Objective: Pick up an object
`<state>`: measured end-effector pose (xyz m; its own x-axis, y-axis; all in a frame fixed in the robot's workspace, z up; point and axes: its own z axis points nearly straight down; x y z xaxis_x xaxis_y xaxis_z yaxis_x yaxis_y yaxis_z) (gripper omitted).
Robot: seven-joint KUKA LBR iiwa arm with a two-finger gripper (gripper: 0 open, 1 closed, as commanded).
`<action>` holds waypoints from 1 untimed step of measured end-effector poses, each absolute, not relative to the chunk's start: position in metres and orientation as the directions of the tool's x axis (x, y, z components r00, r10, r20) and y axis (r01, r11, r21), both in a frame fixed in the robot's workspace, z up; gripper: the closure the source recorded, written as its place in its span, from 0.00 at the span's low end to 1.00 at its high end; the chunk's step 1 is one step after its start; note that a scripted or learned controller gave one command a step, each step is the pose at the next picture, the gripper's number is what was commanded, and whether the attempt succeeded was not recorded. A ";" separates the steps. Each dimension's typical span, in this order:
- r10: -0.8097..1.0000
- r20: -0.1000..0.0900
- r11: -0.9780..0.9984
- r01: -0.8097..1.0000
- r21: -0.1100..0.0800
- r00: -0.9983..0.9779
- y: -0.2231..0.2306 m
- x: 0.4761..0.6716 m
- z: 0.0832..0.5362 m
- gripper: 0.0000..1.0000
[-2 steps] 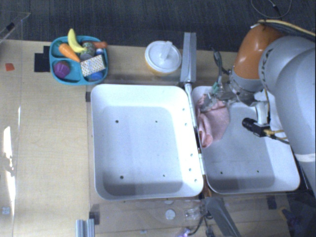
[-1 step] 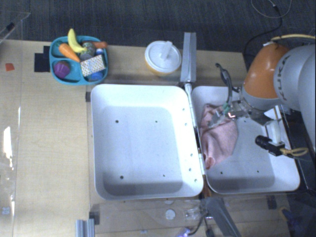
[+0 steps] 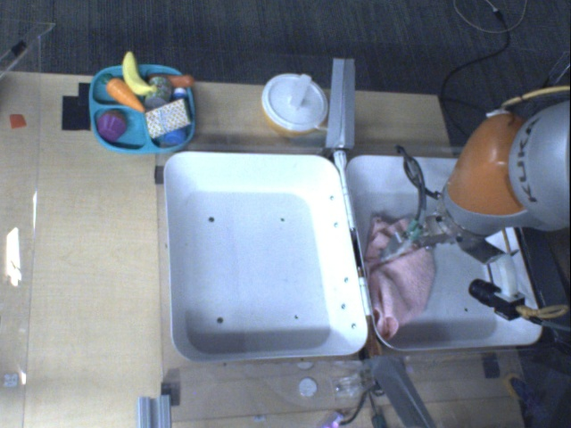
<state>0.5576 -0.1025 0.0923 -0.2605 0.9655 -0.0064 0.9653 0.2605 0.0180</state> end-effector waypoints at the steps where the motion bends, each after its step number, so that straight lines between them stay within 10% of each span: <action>1: 0.974 -0.005 0.229 0.973 0.016 -0.229 -0.093 0.629 0.091 0.00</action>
